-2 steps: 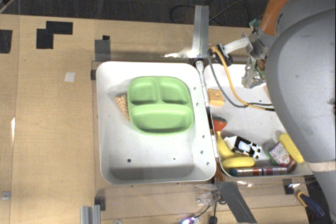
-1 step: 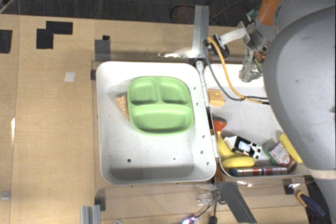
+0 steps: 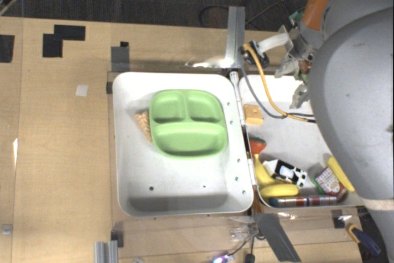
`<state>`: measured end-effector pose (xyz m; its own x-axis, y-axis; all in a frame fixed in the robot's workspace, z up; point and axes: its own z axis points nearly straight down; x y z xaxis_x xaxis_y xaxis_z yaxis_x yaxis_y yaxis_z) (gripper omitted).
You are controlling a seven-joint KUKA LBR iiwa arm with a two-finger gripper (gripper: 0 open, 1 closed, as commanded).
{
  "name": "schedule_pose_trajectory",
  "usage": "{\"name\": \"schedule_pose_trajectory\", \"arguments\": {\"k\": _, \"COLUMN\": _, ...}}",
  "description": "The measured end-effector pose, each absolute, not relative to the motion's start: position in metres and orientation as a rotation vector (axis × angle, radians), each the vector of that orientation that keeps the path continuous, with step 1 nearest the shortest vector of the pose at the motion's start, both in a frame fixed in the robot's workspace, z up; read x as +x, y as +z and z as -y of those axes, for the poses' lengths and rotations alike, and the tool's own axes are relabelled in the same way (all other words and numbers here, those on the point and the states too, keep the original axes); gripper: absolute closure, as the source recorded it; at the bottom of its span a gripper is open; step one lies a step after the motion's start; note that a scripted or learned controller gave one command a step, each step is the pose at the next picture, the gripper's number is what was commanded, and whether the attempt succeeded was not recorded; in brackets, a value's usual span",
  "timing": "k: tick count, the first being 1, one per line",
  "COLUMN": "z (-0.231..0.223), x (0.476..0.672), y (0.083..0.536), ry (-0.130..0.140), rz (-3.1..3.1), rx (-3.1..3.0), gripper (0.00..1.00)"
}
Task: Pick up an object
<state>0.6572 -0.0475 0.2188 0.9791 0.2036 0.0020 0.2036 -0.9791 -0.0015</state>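
Camera view placed a small tan block at the right bin's left wall, lower left of the gripper, whose state could not be told.

Green tray mid-bin; open white floor below

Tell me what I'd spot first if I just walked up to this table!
You'd likely spot the bright green plate first, a divided one lying in the middle of the left white bin, with something tan peeking out at its left edge. Next comes the big grey robot arm with its orange band, looming over the right bin. Along that bin's near edge sits a jumble of small colourful things, including a yellow banana.
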Motion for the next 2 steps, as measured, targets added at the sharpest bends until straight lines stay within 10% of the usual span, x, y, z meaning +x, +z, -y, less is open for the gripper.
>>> {"name": "schedule_pose_trajectory", "arguments": {"k": 1, "z": 0.09, "x": 0.657, "y": 0.117, "ry": 0.003, "rz": 0.435, "rx": -3.11, "gripper": 0.0}}
{"name": "schedule_pose_trajectory", "arguments": {"k": 2, "z": 0.121, "x": 0.607, "y": 0.174, "ry": -0.002, "rz": 0.324, "rx": -3.124, "gripper": 0.0}}
